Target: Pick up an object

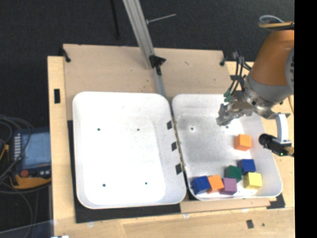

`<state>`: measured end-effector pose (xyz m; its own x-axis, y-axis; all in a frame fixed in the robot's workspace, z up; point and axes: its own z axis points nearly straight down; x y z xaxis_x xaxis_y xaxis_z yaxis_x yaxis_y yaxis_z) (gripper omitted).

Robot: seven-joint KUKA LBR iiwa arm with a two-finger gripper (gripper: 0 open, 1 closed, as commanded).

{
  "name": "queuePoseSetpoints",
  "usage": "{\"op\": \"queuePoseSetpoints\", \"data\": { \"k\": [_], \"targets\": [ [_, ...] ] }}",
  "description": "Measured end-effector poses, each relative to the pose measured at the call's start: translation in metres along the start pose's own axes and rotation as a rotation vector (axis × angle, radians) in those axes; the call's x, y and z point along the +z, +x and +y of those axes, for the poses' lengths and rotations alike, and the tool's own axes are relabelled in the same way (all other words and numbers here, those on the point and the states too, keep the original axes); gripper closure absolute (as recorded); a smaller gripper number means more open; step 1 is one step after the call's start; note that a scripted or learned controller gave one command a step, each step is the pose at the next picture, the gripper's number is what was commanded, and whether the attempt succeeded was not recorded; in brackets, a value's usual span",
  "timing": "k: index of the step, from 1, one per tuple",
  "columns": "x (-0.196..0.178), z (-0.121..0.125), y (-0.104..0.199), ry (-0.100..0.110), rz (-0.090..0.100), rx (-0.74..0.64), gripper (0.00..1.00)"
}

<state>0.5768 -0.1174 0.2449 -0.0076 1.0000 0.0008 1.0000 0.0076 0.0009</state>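
Several coloured blocks lie in the right bin (pixel 198 118). An orange block (pixel 242 142) sits alone toward the bin's right side. Along the front edge lie a blue block (pixel 200 184), a second orange block (pixel 216 182), a purple block (pixel 230 185), a green block (pixel 233 173), a dark blue block (pixel 246 165) and a yellow block (pixel 254 180). My gripper (pixel 224 119) hangs over the upper right part of this bin, up and to the left of the lone orange block. I see nothing between its fingers.
The left bin (pixel 124 148) lies beside the right one, with a row of black clips (pixel 174 145) between them. A slanted metal pole (pixel 141 31) rises from behind the bins. A box with cables (pixel 29 155) sits off the bench's left edge.
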Motion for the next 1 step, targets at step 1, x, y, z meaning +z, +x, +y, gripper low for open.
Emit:
{"op": "queuePoseSetpoints", "data": {
  "k": [1],
  "targets": [
    [-0.0047,0.0089,0.0441,-0.001,0.0,0.001,1.0]
  ]
}}
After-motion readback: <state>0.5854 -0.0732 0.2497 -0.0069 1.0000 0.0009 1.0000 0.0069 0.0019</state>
